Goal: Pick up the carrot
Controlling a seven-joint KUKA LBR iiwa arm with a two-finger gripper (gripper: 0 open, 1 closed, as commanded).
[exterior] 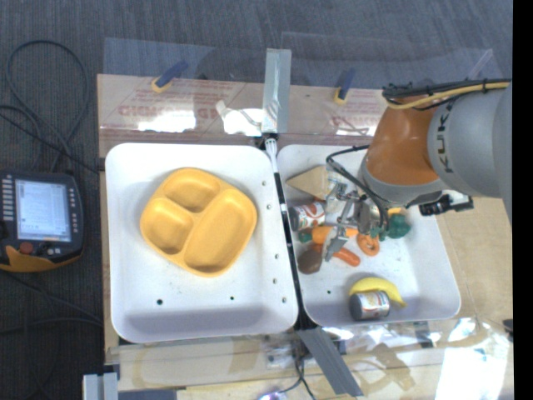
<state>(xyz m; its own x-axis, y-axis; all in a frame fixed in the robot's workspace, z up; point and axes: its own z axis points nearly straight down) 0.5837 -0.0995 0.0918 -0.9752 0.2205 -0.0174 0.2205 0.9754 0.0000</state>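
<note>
Arm reached in from right, over right bin. Gripper was low in pile of toys near bin's left side; fingers open, nothing between. Carrot lay just near side of gripper, by orange bit. Banana and can sat nearer. Yellow tray in left bin.

**One fixed camera above the bench**

The single camera looks down at a slant from well above, taking in both white bins: the left bin and the right bin. The arm enters from the right edge, with floor beyond the bench.
</note>
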